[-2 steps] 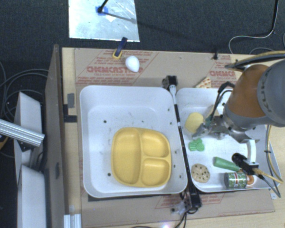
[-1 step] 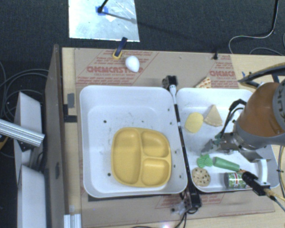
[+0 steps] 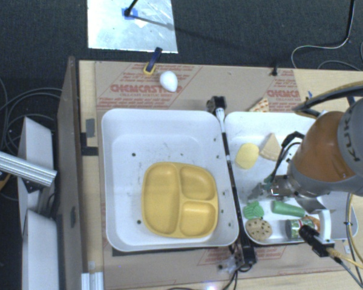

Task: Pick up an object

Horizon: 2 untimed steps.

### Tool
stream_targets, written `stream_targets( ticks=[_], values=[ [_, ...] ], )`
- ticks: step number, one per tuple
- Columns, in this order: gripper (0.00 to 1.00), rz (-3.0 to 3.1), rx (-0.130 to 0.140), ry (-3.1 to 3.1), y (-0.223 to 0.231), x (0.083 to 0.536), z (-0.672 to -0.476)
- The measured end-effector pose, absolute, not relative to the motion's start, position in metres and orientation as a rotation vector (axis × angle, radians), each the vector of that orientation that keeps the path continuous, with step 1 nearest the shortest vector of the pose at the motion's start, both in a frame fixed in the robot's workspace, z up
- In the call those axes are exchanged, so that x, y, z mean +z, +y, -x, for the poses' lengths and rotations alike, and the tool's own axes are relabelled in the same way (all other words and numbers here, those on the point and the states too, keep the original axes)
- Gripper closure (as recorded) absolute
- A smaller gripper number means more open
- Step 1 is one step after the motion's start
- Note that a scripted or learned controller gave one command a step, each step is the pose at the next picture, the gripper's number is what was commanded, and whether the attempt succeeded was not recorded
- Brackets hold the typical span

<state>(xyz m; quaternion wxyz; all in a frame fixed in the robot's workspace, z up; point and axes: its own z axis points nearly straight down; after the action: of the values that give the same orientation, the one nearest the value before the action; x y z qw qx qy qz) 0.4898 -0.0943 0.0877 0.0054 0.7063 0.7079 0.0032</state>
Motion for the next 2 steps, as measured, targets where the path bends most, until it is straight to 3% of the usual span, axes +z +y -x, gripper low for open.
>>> stream_targets(
  ticks=[1, 2],
  values=[
    [0.0, -2.219, 0.002, 2.209, -0.166, 0.151, -0.487],
    [0.0, -2.209, 0.004, 2.23, -0.106, 0.082, -0.538]
  ],
)
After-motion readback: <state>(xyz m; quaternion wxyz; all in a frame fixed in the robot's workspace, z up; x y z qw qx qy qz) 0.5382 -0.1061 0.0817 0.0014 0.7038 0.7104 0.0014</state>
